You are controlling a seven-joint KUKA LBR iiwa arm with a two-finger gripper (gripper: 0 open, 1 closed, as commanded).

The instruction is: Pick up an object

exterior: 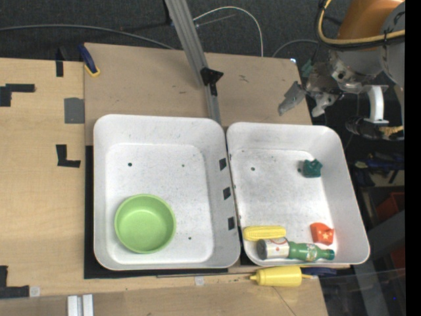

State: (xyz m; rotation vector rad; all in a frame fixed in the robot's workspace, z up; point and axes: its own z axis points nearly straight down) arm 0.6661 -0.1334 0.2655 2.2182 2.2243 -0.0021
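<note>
A single fixed camera sits above the worktop (151,84) and looks down on it at a slant, its far edge toward the top of the frame and its near edge at the bottom. It stands far enough back to take in both white bins whole: the left bin (105,196) and the right bin (345,196) lie side by side across the middle of the frame. The arm (368,18) enters at the upper right corner, cropped by the frame's edge. A slanted grey pole (187,28) crosses the top centre, close to the lens.
</note>
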